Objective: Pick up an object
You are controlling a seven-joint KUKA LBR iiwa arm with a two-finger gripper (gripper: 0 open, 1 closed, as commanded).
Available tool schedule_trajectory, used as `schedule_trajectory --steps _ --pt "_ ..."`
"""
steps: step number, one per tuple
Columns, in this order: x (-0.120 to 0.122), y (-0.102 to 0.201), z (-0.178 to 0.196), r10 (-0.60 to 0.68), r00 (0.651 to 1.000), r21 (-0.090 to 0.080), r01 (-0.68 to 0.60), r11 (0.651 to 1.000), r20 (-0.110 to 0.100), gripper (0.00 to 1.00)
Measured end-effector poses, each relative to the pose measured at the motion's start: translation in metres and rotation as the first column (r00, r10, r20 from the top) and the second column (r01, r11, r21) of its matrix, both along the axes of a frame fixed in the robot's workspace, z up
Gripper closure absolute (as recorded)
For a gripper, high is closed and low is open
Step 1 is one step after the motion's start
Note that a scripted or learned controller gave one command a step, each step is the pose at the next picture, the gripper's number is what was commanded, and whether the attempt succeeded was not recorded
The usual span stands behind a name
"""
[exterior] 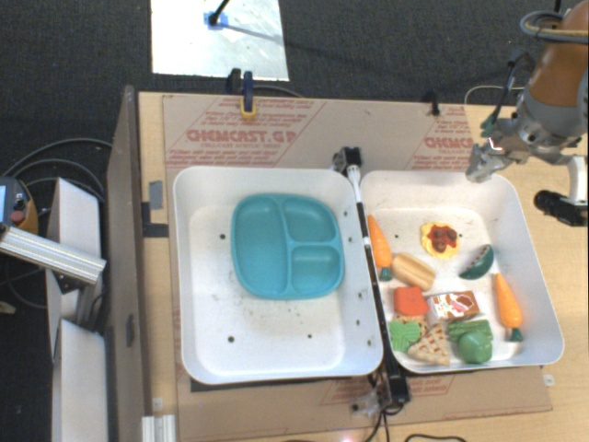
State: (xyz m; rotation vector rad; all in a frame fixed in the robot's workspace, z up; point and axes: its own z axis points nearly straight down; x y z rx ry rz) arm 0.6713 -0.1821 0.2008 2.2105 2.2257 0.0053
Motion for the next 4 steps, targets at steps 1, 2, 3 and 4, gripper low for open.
schedule_trajectory --steps 1,2,3,4 --pt "-0.013 0.032 -0.024 0.000 1.000 0.002 0.000 1.000 -0.005 1.00" --pt "-0.046 0.047 -0.026 -0.005 1.000 0.001 0.005 1.000 -0.006 1.00" --pt "-0.078 0.005 -0.085 -0.010 1.000 0.000 0.010 1.000 -0.011 1.00" --pt "-0.075 0.008 -0.082 -0.006 1.000 0.001 0.006 1.000 -0.004 0.00"
